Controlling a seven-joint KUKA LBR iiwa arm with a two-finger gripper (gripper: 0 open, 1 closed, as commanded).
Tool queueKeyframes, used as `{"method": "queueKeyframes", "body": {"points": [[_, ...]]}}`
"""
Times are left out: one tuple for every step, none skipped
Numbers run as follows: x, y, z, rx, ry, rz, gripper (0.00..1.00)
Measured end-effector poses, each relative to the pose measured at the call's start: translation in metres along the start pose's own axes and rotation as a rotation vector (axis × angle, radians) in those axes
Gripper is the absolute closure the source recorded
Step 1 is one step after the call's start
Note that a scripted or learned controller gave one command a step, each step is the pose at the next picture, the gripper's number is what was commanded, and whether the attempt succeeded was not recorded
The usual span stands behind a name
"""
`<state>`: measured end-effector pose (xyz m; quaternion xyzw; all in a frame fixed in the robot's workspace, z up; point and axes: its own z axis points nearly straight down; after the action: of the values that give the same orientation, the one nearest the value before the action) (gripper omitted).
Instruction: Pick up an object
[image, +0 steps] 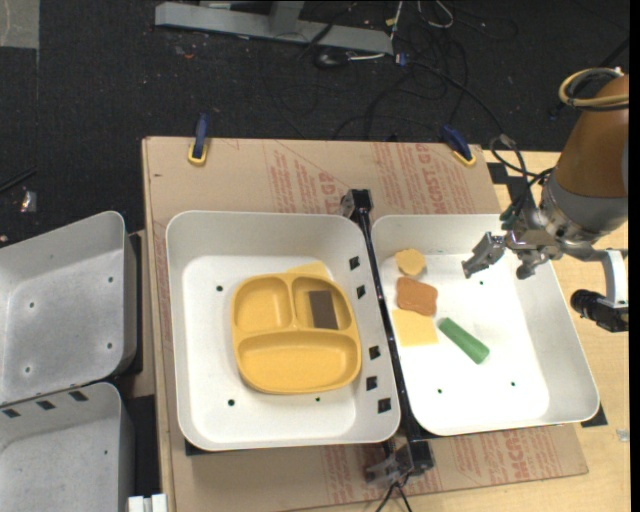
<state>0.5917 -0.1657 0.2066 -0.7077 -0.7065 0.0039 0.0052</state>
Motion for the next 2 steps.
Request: {"method": "queueKeyframes", "body": {"points": [[0.000, 0.003, -0.007, -0.012, -0.002, -0.003, 0.00], [0.009, -0.004, 0.048, -0.009, -0.001, -0.001, 0.00]]}}
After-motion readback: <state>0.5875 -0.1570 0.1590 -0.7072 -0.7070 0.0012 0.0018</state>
